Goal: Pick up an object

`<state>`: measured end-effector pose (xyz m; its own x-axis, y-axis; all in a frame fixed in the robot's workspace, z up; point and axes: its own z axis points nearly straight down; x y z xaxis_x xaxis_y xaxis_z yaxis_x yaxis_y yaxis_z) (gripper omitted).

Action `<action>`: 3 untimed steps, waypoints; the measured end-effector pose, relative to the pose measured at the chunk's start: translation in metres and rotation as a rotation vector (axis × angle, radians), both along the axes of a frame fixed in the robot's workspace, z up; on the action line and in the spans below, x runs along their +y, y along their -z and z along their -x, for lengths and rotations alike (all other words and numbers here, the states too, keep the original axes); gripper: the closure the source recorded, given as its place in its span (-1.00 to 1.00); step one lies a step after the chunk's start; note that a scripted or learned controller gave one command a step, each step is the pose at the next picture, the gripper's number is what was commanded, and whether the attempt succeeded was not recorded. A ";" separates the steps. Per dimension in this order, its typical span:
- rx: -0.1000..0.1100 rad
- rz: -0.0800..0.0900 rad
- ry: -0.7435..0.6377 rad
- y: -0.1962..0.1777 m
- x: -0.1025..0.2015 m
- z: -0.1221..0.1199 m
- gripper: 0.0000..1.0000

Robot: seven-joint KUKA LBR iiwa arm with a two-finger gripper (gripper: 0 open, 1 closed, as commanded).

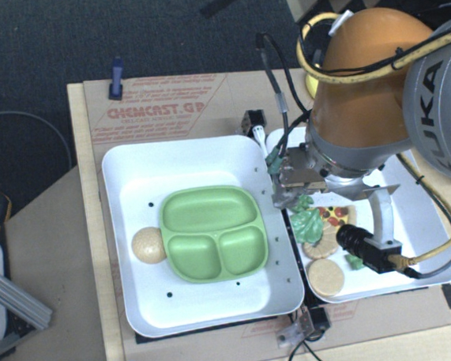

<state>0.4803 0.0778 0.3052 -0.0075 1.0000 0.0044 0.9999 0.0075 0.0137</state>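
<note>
Arm (375, 90) over right bin (427, 212), gripper (294, 189) above green toy (307, 222), finger state unclear, green tray (213, 232) and ball (147, 244) in left bin (130, 177).

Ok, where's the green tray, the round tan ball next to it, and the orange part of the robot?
green tray (213, 232), camera view, middle divider.
tan ball (147, 245), camera view, its top.
orange band (362, 75), camera view, broad upper surface.

We look down at a slant from above the worktop (164, 114), fairly close, both bins (127, 225) in frame.
</note>
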 end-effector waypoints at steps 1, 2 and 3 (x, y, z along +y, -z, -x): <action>0.000 0.005 0.012 -0.101 -0.057 0.000 1.00; 0.021 0.005 0.008 -0.040 -0.049 0.002 1.00; 0.008 0.003 0.003 -0.073 -0.012 0.001 1.00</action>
<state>0.4797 0.0655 0.3786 -0.0046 1.0000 0.0010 1.0000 0.0046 0.0057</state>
